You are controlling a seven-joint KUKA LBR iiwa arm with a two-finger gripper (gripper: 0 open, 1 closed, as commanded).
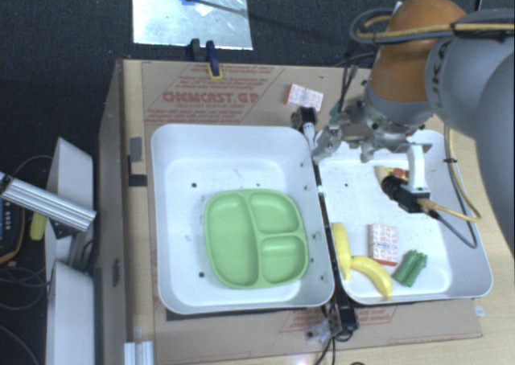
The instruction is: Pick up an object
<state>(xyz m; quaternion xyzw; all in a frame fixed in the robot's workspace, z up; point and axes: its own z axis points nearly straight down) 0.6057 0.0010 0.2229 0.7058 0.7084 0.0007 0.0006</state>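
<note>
While arm (451,58) hangs over right bin (471,271): one banana (364,263), one green tray (256,237) left; claw state unclear.

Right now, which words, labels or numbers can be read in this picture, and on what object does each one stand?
"CHEMCAST GP", red print on the brown board behind the bins; the smaller red lines around it are too blurred to read.
Small red-and-white packet on the board: print too small to read.
Red-and-white packet in the right bin: pattern only, unreadable.
</note>
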